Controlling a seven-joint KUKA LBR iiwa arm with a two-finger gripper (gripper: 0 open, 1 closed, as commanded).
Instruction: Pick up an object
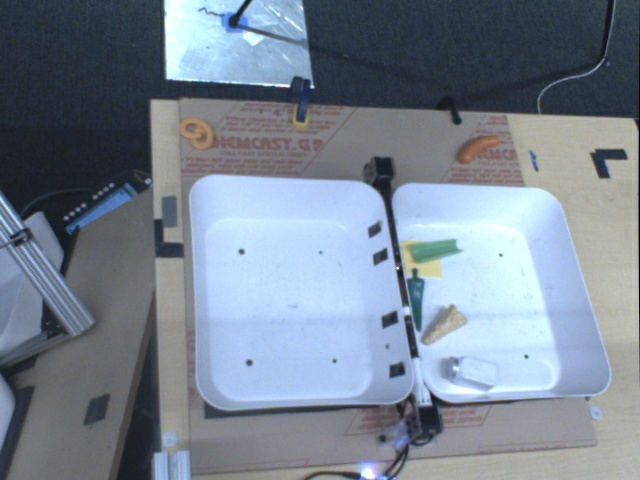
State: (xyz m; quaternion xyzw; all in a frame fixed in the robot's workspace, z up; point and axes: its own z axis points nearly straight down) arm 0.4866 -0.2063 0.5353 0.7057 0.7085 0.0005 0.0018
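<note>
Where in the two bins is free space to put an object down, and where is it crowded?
The left bin has a bare floor from wall to wall. In the right bin, the half toward the outer wall is bare. Its inner side is crowded: green piece, dark green item, tan piece, pale object.

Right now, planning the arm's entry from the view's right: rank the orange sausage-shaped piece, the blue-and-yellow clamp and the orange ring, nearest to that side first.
1. Orange sausage-shaped piece, behind the right bin.
2. Blue-and-yellow clamp, at the board's far edge, left of centre.
3. Orange ring, far-left corner.
</note>
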